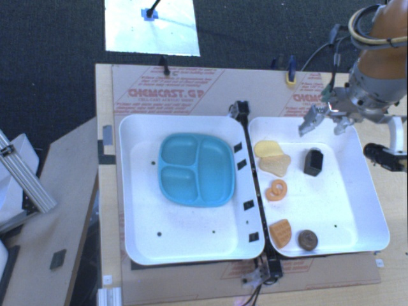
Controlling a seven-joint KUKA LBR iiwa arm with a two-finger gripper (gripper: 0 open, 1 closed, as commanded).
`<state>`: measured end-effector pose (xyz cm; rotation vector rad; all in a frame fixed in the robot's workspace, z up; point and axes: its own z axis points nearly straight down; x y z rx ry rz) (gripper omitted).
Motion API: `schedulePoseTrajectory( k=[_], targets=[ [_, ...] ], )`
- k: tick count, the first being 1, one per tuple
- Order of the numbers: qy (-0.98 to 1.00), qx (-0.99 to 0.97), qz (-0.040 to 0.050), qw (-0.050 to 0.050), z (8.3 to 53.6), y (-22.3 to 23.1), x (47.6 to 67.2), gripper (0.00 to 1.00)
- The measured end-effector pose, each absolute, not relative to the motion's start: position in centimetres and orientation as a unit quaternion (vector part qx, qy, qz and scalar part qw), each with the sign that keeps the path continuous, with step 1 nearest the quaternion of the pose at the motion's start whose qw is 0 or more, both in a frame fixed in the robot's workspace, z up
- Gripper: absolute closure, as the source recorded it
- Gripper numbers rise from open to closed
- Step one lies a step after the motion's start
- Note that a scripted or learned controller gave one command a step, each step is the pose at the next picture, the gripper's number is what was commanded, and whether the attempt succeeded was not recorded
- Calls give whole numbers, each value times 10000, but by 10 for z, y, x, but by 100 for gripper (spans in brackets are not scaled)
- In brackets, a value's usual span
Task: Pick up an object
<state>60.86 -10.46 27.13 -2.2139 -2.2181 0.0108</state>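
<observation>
While the arm point(381, 43) reaches in from the right, its gripper point(326, 121) hangs over the far edge of the right bin point(357, 190), fingers spread apart with nothing between them. Below it, in that bin, a black block point(313, 162) stands on its own, nearest the gripper but clear of it. Further left, a yellow piece point(268, 148) touches a pale tan piece point(276, 165) by the divider. Just below them lies an orange ring point(276, 190). Near the front edge sit an orange wedge point(280, 233) and a brown round piece point(308, 240), side by side. The left bin point(140, 234) holds a blue divided plate point(195, 169), lying flat near its middle.
</observation>
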Motion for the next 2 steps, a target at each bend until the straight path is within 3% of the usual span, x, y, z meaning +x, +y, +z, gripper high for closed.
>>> schedulePoseTrajectory(
  k=[1,2],
  targets=[
    [-7085,-7057,-5,-8,279,-104,610,0],
    [-7080,-7062,2,1,232,-96,606,0]
  ],
)
